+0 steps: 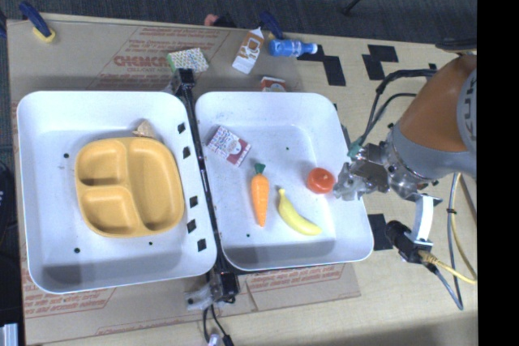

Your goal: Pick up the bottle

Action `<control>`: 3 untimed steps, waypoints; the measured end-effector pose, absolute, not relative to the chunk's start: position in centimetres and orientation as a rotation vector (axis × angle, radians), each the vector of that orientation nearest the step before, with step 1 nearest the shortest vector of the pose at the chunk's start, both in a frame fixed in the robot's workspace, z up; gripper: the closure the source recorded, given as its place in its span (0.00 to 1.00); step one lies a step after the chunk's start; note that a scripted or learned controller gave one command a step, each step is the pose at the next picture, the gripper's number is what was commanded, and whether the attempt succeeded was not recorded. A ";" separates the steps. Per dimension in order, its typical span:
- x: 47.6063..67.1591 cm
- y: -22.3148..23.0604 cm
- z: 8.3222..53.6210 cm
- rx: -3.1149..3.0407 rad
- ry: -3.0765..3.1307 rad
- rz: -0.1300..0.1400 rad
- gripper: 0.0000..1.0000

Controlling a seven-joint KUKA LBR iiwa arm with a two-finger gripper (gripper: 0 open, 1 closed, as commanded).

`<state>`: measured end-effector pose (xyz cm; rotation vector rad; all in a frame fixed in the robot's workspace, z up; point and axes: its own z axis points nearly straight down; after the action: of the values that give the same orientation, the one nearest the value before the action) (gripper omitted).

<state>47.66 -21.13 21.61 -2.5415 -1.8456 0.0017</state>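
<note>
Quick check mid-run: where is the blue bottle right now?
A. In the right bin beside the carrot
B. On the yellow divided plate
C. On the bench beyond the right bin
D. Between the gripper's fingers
C: the blue bottle lies on the cardboard beyond the right bin.

Small tan object [144,127] half hidden behind yellow tray [128,186], carton [248,50] label too small to read

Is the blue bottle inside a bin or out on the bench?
Out. The blue bottle lies on its side on the cardboard beyond the right bin, outside its far rim.
</note>
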 end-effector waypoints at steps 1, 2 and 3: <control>47.7 -20.4 22.1 -2.648 -1.691 0.003 1.00; 47.7 -20.2 24.4 -2.787 -1.447 0.003 1.00; 47.6 -17.1 23.5 -2.884 -1.231 0.005 1.00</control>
<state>47.63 -17.07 23.52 -2.8843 -1.2309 0.0050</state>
